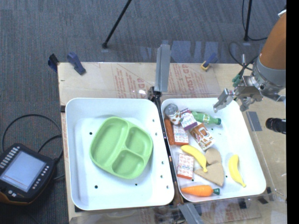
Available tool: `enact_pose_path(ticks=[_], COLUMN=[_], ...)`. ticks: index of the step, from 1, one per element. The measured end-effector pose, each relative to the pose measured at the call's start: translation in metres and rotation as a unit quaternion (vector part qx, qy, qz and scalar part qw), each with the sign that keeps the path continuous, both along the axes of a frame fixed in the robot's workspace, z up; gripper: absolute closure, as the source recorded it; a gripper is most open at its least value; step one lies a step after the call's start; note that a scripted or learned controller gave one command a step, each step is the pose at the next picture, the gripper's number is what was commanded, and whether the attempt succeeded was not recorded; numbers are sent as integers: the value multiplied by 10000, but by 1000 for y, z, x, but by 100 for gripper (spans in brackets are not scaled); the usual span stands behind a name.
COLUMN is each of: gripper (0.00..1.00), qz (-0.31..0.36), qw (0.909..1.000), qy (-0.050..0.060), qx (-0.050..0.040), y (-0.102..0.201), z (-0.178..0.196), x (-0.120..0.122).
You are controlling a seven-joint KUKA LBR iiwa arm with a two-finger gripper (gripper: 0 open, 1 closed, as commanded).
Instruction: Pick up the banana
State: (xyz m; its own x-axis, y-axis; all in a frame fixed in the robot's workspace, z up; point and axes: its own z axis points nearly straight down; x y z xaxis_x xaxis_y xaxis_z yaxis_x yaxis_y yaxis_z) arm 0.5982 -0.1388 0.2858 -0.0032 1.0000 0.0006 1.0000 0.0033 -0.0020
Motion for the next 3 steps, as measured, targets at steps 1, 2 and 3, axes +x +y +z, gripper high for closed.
enact_pose_path(ticks=[1, 2, 3], gripper=[0, 0, 0], qz=[427, 326, 2356], qw=[9991, 9995, 9718], qy=[11, 21, 11], qx=[4, 12, 21], y=[41, -7, 4], z=[-35, -175, -200], x=[-7, -56, -99])
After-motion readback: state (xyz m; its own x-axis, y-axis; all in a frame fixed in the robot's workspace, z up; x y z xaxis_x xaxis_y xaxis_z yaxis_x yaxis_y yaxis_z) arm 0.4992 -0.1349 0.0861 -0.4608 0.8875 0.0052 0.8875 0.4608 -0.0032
